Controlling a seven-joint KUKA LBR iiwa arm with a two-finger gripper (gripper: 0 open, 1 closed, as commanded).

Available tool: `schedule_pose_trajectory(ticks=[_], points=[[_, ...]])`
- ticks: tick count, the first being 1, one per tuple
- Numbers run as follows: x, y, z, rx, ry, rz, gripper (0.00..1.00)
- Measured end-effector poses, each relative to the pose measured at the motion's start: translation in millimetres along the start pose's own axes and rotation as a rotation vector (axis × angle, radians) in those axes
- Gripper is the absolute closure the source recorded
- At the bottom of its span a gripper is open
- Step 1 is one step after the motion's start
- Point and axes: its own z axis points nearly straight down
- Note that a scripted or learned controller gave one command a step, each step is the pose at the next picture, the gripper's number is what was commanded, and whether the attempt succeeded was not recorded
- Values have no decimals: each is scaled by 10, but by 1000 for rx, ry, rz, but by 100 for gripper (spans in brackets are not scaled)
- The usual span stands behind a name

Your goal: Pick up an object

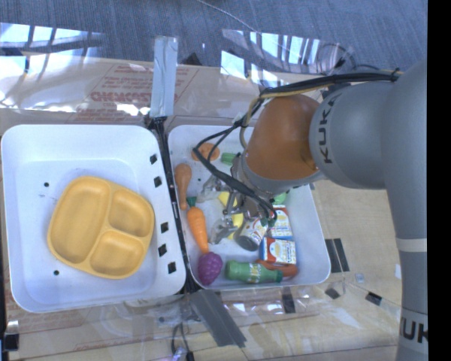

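My gripper hangs low inside the right bin, under the orange band of the wrist. It is among a pile of toy food. An orange carrot lies just left of it, and a second orange piece lies further up by the divider. A purple grape bunch and a green bottle rest along the bin's near wall. A small can and a printed carton sit right beside the gripper. A yellow item shows partly under the wrist.
The left bin holds a yellow divided plate. A green piece and an orange piece lie at the right bin's far side. The grey arm covers the bin's right part. Black cables loop above the wrist.
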Motion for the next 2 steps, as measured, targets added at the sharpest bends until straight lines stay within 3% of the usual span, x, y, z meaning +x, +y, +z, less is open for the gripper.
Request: schedule_pose_trajectory(ticks=[1,2], points=[[-17,18,-109,-1,-4,-6,100],[-538,246,-2040,-2,-11,24,100]])
